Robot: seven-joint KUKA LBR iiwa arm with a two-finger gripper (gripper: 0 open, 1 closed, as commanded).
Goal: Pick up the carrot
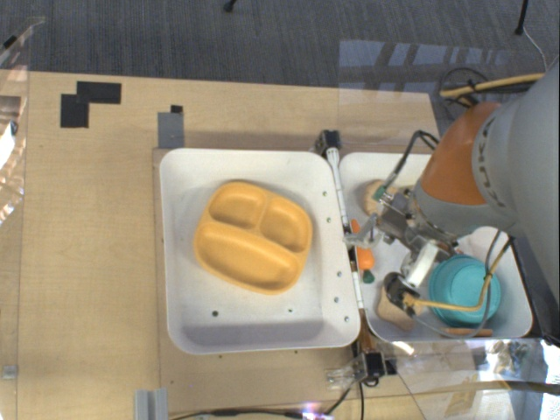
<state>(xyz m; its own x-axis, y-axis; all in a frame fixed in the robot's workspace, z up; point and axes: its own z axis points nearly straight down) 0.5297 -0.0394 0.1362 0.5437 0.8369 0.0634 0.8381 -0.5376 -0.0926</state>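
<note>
Carrot point(365, 257) = small orange piece in the right bin point(372, 166), on the floor tight against the wall that bin shares with the left bin point(188, 234). It's loose, not held. A small dark green bit point(368, 276) lies just beside it on the near side, and a tan lump point(394, 315) sits further toward the front corner. Gripper point(372, 226) hangs just beside the carrot on the far side, close to the same wall. Whether it touches the carrot isn't readable at this slant. Can't tell if the claw is wide or narrow, because the wrist hardware hides it, and nothing shows as clamped. The arm point(490, 173) comes in from the right and leans across the bin, presumably the only way to reach that wall-side strip. A teal bowl point(464, 291) takes up the bin's right half under the arm, so there's little room to approach from that side. A pale beige item point(378, 191) lies near the bin's far end, behind the gripper. My read is pre-grasp or a near miss, with the lift not done. Main risk is the wall, since it leaves no clearance on one side of the carrot, so a close could pinch the rim or nudge the piece along it. The green bit could also get caught up. The yellow divided plate point(254, 236) in the left bin is well apart and plays no part.
</note>
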